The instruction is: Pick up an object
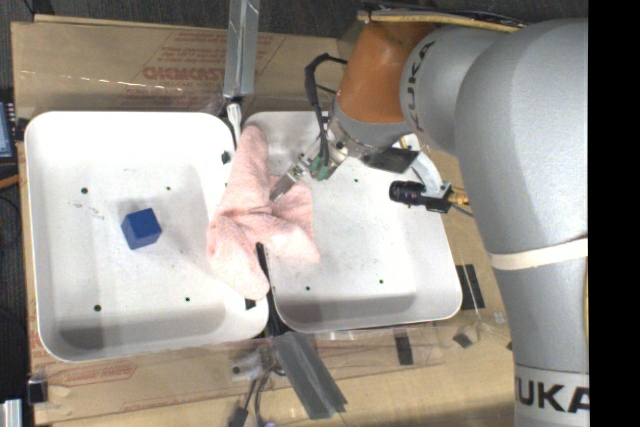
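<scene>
Arm bent low over the right bin (400, 300) — tool (290, 180) on the pink cloth (260, 220), grip state unclear.

Two white bins (60, 215) on cardboard (120, 55)

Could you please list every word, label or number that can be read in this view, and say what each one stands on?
"UKA": white letters at the base of the grey arm, cut off at the view's lower edge, so only part of the brand reads.
Red printing on the cardboard sheet behind the bins: several lines of it, upside down and too blurred to read.
Nothing readable on the blue cube, the pink cloth or either white bin.
</scene>
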Robot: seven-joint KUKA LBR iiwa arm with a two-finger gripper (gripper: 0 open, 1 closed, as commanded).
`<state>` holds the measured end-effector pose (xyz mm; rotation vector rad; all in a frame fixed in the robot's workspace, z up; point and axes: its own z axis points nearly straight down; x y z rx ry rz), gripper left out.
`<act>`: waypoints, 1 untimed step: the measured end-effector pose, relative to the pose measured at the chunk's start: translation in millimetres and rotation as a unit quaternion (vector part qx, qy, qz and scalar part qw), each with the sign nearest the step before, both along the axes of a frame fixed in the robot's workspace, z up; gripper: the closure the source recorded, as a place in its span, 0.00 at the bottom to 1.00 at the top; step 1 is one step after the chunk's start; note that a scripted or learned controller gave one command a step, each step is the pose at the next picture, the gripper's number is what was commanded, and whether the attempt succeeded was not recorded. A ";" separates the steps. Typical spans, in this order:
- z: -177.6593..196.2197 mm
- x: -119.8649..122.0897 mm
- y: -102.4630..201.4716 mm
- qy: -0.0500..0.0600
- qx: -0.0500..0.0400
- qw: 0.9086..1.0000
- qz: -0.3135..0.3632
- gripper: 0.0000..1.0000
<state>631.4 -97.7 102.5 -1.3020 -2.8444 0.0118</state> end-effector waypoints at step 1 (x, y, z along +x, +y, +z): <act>-14.8 -32.8 2.2 -0.003 0.002 0.997 0.073 0.00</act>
